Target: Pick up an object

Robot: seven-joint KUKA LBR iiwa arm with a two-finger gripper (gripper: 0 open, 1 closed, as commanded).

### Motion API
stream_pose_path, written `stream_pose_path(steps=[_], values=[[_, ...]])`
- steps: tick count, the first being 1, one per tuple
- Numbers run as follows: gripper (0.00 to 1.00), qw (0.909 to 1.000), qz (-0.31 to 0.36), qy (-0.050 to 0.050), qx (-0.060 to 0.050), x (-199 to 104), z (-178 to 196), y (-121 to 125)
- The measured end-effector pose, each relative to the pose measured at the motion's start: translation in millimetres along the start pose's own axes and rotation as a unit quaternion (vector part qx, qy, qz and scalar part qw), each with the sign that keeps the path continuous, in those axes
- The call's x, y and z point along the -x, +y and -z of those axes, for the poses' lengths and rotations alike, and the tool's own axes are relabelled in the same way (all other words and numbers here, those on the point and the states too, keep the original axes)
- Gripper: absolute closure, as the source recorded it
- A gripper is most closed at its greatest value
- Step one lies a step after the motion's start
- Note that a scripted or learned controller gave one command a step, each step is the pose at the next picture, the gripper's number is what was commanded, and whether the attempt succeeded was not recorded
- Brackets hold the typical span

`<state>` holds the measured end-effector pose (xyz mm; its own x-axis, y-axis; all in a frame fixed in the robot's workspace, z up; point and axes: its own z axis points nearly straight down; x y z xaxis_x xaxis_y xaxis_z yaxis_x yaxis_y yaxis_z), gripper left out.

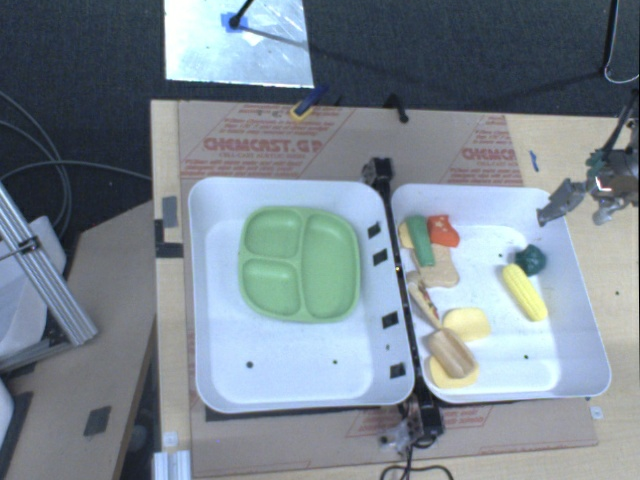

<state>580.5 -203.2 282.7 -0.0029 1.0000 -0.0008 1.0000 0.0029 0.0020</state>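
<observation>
- Tool (568, 200) hangs over the right bin's (585, 313) far right rim; whether its grip is open cannot be told.
- Yellow corn (525, 292) and dark green piece (530, 260) lie just below-left of it.

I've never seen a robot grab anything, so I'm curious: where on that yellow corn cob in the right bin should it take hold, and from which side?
Probably the middle of the yellow toy corn cob, from straight above. It lies flat and slanted in the right white bin, with bare floor along both long sides, so the pincer could close across its narrow width. The dark green round piece crowds its upper end.
</observation>
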Motion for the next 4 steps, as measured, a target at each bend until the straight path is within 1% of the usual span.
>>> stream_pose_path(steps=[1, 2, 3, 4], values=[[0.0, 1.0, -0.001, 0.003, -0.008, -19, -129, -67], [0.0, 1.0, 0.002, 0.003, -0.004, -84, -185, -96], [0.0, 1.0, 0.007, 0.003, 0.004, -187, -93, -91], [0.0, 1.0, 0.005, 0.003, 0.005, -246, -11, -91]])
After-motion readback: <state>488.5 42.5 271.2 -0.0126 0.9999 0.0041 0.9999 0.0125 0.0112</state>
